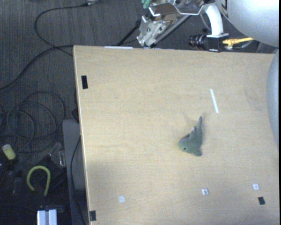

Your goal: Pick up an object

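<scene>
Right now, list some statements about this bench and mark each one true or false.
1. A grey-green soft toy lies on the tan board. True.
2. The gripper holds the toy. False: it is beyond the board's far edge, well apart from the toy.
3. A thin white strip lies beyond the toy, not touching it. True.
4. The toy sits at the board's left edge. False: it lies right of centre.
5. Cables lie on the floor left of the board. True.

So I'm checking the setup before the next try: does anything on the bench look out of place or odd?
Nothing looks damaged or spilled. A small grey-green toy lies alone on the tan board, with a thin white strip loose just beyond it. The gripper hangs past the board's far edge, well away from the toy.
</scene>
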Controlling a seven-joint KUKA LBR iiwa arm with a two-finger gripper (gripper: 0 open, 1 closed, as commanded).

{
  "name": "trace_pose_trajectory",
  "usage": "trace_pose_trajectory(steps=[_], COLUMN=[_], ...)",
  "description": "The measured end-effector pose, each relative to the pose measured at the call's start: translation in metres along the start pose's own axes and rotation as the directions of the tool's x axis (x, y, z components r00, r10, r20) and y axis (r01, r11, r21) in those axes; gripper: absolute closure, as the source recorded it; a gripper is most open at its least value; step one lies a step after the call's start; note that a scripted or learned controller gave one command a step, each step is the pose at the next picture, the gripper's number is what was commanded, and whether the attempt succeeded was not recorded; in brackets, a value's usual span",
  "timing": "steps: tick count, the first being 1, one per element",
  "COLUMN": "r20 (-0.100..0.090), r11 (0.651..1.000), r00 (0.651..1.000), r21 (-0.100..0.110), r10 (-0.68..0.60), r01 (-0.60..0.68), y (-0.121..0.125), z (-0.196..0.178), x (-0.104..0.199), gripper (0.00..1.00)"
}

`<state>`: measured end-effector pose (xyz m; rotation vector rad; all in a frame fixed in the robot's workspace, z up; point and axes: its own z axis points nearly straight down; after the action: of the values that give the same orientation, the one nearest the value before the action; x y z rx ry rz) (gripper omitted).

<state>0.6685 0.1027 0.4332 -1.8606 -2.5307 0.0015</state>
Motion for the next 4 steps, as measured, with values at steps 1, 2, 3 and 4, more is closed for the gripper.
trace_pose_trajectory(steps=[1, 2, 3, 4], r20=[-0.001, 0.002, 0.003, -0.001], r11=[0.993, 0.995, 0.938, 0.953], r00=[0.993, 0.995, 0.938, 0.953], r21=[0.002, -0.001, -0.002, 0.001], r10=[-0.114, -0.101, -0.347, -0.304], r01=[0.114, 0.101, 0.347, 0.304], y=[-0.024, -0.041, -0.11, -0.199], z=[0.208, 0.082, -0.001, 0.138], x=[-0.011, -0.058, -0.044, -0.04], gripper=[1.0, 1.0, 1.0, 1.0])
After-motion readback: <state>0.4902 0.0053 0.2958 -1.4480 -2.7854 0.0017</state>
